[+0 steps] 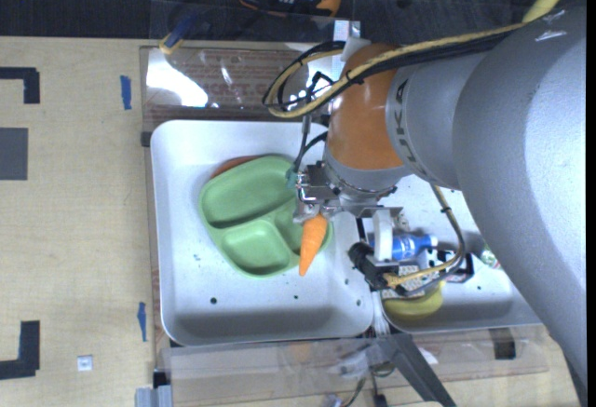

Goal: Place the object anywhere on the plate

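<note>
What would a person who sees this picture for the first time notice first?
The eye goes first to the big grey arm with its orange band, reaching in from the right over the bins. Next comes the orange carrot, hanging point-down just below the gripper at the right edge of the green divided plate in the left white bin. A yellow object lies in the right bin.

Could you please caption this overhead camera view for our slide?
Claw holding orange plastic carrot at the edge of a green divided plate.

The green plate (244,210) and orange carrot (311,244) are looking like smooth plastic; the white bin (182,237) is shining glossy.
</note>
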Action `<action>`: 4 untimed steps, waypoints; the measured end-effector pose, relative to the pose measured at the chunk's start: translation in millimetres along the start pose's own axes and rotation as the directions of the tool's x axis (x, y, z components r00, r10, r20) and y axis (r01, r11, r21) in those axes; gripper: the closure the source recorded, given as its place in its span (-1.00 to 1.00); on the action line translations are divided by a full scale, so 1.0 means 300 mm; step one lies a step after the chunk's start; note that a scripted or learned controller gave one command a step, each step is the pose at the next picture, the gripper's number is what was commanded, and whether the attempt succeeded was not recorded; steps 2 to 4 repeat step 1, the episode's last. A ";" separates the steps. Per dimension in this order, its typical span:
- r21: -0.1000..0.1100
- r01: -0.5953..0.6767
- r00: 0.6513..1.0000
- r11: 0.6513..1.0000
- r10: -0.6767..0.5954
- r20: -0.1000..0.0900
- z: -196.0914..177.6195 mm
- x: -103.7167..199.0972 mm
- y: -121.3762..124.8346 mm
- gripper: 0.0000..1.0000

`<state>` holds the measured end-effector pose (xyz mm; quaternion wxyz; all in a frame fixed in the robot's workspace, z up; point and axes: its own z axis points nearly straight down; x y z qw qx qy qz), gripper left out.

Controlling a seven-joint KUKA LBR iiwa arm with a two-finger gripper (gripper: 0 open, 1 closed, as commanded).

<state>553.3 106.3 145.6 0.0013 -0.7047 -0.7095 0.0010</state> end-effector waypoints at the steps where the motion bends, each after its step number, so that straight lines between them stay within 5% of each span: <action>1: -0.001 0.000 1.000 1.000 0.000 -0.001 -0.001 0.000 0.001 -1.00; 4: -0.001 0.000 1.000 1.000 0.000 -0.001 -0.001 0.000 0.001 -1.00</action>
